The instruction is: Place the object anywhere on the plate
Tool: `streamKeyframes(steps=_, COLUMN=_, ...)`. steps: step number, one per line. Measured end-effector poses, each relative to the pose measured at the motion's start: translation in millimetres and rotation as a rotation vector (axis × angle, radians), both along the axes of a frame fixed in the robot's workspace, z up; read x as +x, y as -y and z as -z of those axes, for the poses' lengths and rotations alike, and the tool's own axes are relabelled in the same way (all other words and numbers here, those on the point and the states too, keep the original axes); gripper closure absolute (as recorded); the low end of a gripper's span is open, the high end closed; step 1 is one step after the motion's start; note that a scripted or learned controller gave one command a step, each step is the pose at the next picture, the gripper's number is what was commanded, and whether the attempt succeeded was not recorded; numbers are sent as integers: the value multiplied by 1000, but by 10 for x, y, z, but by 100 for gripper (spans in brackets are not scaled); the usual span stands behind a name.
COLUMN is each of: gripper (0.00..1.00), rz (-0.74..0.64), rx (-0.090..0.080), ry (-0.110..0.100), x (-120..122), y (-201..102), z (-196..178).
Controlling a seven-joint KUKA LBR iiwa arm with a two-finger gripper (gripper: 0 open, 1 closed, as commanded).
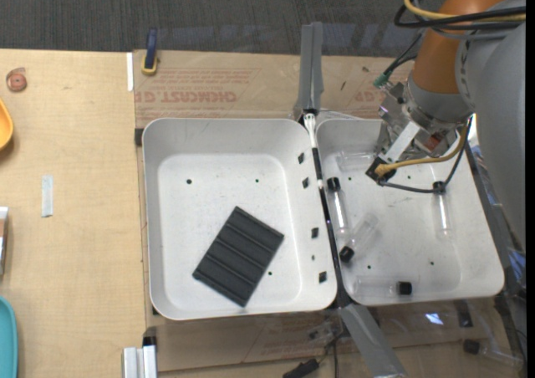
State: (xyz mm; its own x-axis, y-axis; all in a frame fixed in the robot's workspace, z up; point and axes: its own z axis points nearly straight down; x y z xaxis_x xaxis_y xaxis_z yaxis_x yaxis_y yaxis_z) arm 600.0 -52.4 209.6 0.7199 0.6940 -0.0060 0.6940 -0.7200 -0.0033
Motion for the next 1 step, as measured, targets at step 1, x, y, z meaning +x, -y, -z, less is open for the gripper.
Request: streamKeyframes(steps=1, gripper=100, rz=-447, rx=1, ry=3, x=402, y=-330, z=-1105)
